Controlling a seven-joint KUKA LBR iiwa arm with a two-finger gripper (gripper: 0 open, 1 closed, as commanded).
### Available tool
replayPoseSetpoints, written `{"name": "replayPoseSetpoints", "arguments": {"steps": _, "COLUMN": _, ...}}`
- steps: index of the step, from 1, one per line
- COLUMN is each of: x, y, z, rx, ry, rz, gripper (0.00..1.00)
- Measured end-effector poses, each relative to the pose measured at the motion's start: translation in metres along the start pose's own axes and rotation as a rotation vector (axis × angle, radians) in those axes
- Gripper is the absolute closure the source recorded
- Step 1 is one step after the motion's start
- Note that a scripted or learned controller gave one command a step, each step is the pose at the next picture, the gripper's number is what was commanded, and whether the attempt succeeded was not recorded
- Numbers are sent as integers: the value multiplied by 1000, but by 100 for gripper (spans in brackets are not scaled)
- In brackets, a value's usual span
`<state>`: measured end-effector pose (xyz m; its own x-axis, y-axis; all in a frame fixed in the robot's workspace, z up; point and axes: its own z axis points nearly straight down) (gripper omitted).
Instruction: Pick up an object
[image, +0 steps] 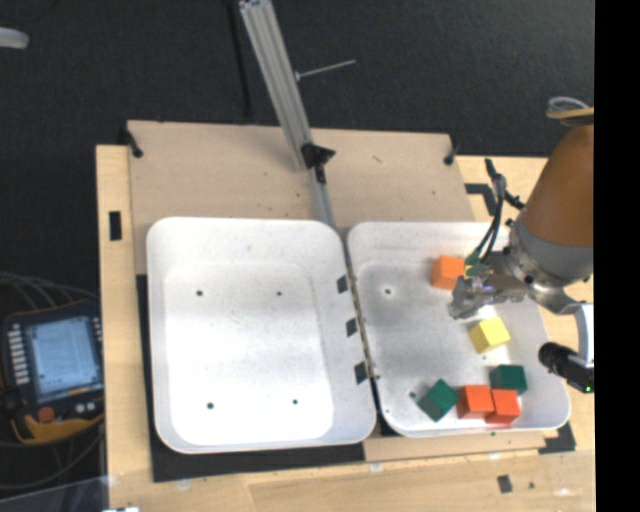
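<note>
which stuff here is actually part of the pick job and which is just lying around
Job: gripper; orange block beside it; yellow block; two green blocks; two orange blocks at the front; right bin.

Lying about: left bin; handheld control pendant; metal pole.

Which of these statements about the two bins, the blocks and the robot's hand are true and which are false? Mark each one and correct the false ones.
1. All the blocks lie in the right bin. True.
2. The yellow block lies in the left bin. False: it lies in the right bin, just below the hand.
3. The hand is over the right bin. True.
4. An orange block lies near the hand, to its upper left. True.
5. There are three green blocks. False: there are two, one left of the orange pair at the bin's near edge and one above that pair.
</note>
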<state>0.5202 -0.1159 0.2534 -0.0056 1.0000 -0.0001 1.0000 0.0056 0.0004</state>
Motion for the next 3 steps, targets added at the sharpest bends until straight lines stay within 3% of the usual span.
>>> {"name": "replayPoseSetpoints", "arguments": {"steps": 3, "x": 153, "y": -23, "z": -11, "rx": 0, "ry": 3, "rz": -4, "gripper": 100}}
